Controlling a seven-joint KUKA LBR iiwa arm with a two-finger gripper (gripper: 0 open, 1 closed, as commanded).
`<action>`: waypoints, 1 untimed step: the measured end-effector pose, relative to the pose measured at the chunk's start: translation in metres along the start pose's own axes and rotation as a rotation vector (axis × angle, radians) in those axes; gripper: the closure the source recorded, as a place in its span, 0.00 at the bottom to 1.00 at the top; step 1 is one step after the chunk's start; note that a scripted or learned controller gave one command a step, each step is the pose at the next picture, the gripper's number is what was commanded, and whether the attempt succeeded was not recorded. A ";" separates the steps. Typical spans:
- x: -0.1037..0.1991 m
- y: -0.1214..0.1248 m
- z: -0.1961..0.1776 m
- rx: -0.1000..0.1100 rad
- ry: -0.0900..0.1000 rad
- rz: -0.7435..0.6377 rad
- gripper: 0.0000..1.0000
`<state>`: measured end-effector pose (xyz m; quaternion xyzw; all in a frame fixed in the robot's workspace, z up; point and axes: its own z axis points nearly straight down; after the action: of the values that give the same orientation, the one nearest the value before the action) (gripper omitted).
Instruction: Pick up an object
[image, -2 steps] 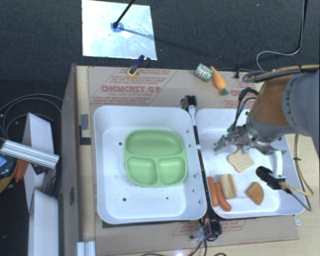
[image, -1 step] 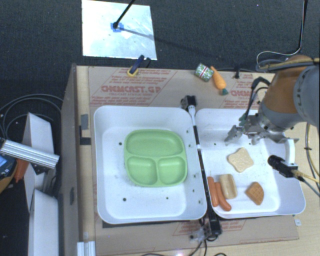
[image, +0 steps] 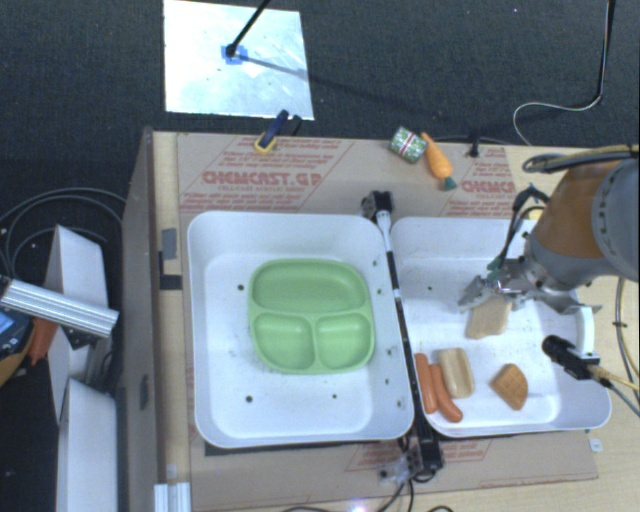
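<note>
In right bin (image: 560, 410), bread slice (image: 488, 320) lies mid-floor, hand (image: 492, 288) touching its top edge; fingers' state — can't tell. Bun (image: 458, 372), sausages (image: 437, 388), toast (image: 510, 386) crowd front wall. Back half open. Left bin (image: 215, 400) w/ green tray (image: 311, 314).

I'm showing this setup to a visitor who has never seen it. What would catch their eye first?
Most likely the bright green divided plate, alone in the middle of the left bin. Next, the grey arm with its orange band reaching in from the right, its gripper low over a pale bread slice in the right bin. Along that bin's near edge lie hot dogs, a bun and a brown toast-like piece.
</note>
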<state>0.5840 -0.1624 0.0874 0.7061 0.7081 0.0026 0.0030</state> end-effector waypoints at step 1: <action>0.000 -0.001 -0.008 0.003 0.000 -0.001 1.00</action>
<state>0.5830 -0.1626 0.0957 0.7058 0.7084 0.0016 0.0020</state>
